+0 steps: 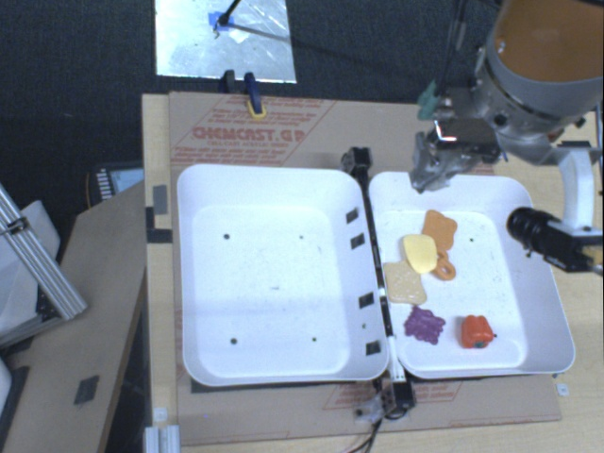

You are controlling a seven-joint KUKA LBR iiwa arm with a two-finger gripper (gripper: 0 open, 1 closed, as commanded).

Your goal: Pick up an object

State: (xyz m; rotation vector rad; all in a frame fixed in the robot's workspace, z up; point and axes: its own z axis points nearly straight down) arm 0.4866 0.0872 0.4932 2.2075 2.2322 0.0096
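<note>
The right bin (pixel 528 215) holds several small objects. An orange piece (pixel 440 226) lies beside a yellow piece (pixel 420 252), with an orange ring (pixel 444 271) just below them. A beige slab (pixel 406 282) rests near the bin's left wall. Toward the front lie a purple cluster (pixel 425 325) and a red-orange pepper shape (pixel 477 331). My gripper (pixel 432 175) hangs above the right bin's back left corner, higher than the objects and touching none of them.
The left bin (pixel 198 253) stands next to the right one, joined by a black clip strip (pixel 366 262). A black camera mount (pixel 543 232) juts over the right bin's right edge. A foil sheet (pixel 225 26) lies behind the bench.
</note>
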